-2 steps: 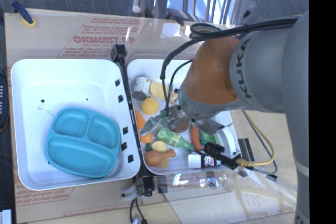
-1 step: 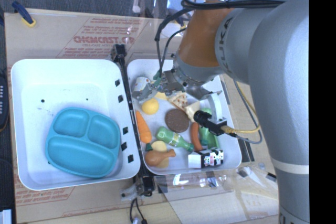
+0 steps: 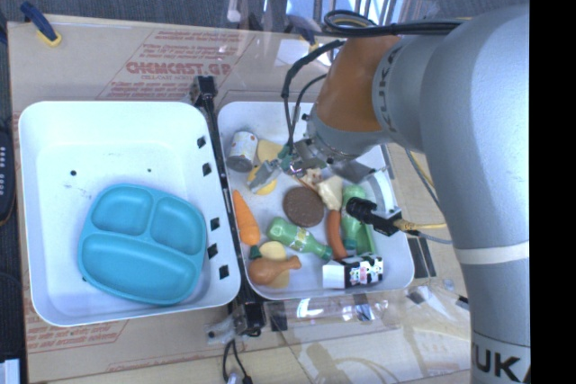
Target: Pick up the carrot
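Note:
The carrot (image 3: 245,218) is a slim orange piece lying lengthwise along the left wall of the right bin (image 3: 261,112), close to the divider. My gripper (image 3: 273,174) reaches down from the orange-banded wrist (image 3: 355,94) into the middle of that bin. It ends just up and right of the carrot's far tip, among small yellowish pieces. The carrot lies apart from it, on the bin floor. The arm hides the back right of the bin.
Around the carrot lie a tin can (image 3: 241,148), a brown disc (image 3: 303,206), a green bottle (image 3: 300,238), a red-orange stick (image 3: 335,235), an orange drumstick shape (image 3: 273,270) and a black-and-white carton (image 3: 355,272). The left bin (image 3: 54,130) holds a blue divided plate (image 3: 144,243).

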Controlling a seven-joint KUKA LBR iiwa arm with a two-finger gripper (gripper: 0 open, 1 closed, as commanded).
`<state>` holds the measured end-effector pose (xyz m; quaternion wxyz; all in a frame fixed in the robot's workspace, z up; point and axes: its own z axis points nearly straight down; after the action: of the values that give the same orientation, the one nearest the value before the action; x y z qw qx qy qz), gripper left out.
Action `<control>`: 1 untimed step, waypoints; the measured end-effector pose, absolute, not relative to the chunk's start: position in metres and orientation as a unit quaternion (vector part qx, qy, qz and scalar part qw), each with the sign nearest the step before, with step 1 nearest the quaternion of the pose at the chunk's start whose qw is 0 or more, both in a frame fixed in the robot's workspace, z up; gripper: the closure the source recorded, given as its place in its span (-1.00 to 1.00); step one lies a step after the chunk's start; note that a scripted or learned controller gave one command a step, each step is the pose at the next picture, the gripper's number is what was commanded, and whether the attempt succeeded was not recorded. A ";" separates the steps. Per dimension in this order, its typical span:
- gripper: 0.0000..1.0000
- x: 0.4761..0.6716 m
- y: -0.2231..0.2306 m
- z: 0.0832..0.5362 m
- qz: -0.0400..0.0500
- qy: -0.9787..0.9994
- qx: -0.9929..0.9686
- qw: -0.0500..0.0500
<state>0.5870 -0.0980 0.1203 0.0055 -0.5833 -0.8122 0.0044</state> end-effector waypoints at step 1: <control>-1.00 0.600 -0.103 0.091 0.003 -0.736 -0.677 0.001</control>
<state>0.6000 -0.1034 0.0913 0.0014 -0.6772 -0.7358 0.0032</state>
